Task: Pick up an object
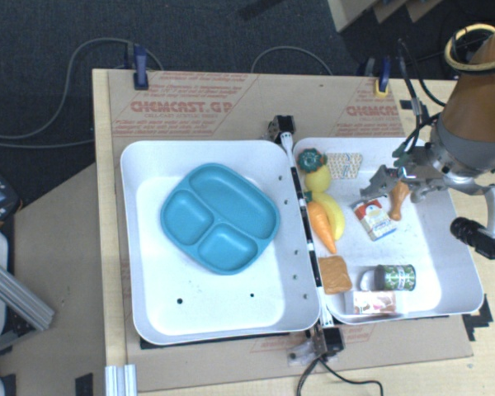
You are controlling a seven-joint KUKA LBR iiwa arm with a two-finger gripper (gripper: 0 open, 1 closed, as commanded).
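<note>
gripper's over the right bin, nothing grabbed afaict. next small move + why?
Probably lower straight down onto the small carton. The gripper hangs over the right bin just above and right of that carton, which lies apart from the carrot and can, so a short descent looks least cluttered.

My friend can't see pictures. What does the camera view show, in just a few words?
A grey robot arm's gripper hangs over the right white bin, which holds toy food: a carrot, a banana, a can and a slice of bread. The left white bin holds a blue divided plate.
</note>
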